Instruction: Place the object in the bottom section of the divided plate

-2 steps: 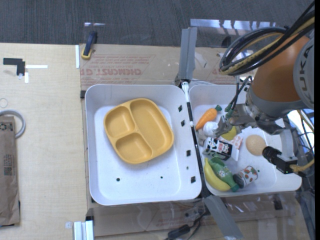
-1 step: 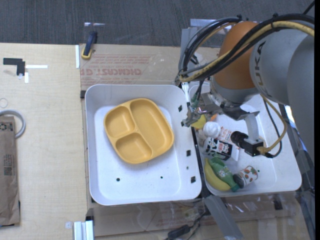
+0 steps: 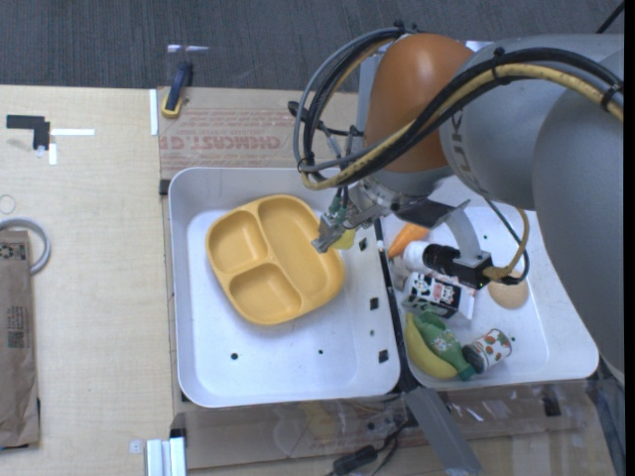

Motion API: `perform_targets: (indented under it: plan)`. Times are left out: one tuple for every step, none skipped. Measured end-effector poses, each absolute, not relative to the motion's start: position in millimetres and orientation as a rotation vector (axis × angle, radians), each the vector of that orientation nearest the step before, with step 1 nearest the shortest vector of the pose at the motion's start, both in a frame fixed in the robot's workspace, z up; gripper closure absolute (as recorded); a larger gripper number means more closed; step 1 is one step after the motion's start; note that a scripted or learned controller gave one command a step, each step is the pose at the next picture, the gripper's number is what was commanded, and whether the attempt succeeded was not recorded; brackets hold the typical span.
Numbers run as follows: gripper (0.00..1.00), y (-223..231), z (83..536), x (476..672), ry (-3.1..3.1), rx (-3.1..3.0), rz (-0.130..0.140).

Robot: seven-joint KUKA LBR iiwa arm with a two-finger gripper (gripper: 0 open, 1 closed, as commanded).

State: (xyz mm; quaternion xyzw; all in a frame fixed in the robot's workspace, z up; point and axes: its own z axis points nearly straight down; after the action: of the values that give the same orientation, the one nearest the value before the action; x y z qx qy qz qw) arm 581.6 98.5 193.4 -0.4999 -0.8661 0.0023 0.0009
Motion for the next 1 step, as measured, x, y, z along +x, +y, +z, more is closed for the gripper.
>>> perform_targets:
  plan:
    - [1.0, 90.1, 231.2, 599.0, -2.759, -1.499, 0.007]
